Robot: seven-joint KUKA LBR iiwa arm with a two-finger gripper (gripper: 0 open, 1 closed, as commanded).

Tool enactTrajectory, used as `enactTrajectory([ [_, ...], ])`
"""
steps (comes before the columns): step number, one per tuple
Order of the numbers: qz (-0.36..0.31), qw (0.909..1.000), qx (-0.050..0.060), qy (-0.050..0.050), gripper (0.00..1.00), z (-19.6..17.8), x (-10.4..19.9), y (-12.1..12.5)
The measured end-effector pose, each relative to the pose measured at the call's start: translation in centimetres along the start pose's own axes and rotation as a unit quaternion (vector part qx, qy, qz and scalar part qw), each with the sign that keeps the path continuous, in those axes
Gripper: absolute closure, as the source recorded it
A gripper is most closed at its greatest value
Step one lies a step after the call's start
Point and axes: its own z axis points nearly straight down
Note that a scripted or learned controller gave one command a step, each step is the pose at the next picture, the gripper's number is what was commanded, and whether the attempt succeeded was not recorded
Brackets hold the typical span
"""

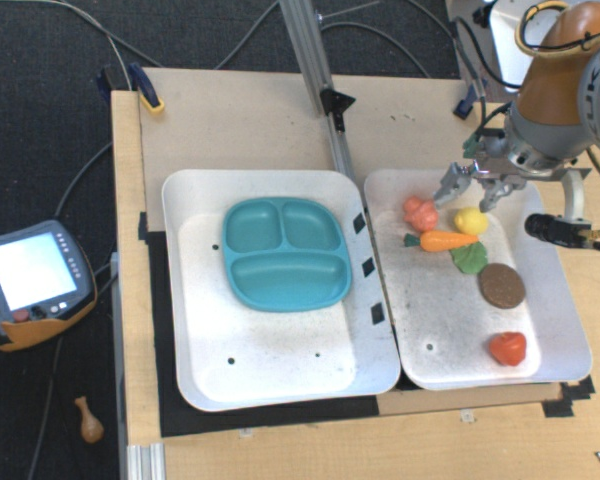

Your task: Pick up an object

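Hanging over the far part of the right bin [570, 343], the gripper [474, 185] has its two fingers spread wide apart, and nothing is between them. One finger [450, 184] points down toward a small pink-red toy [420, 212], the other finger [497, 194] stands just above a yellow lemon-like toy [470, 220]. These toys lie in a loose group in the right bin. The pink-red one is rounded and a little lumpy. The yellow one is small, smooth and round. Just beside them lies an orange carrot [448, 240], long and pointed, with a green end on its left. A green leafy piece [470, 258] touches the carrot on the near side. Nearer to the camera is a flat brown disc [502, 285], like a cookie, and near the front edge of the bin a red toy with a bit of orange [508, 348]. In the left bin [200, 368] rests a teal plate [285, 251] with three compartments.
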Motion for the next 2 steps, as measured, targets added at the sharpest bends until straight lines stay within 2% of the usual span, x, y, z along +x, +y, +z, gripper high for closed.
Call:
enactTrajectory([
  [1,0.000,1.0000,0.001,0.000,0.00,6.3,0.5,-0.3],
  [2,0.000,1.0000,-0.004,0.000,1.00,4.6,0.5,-0.1],
])
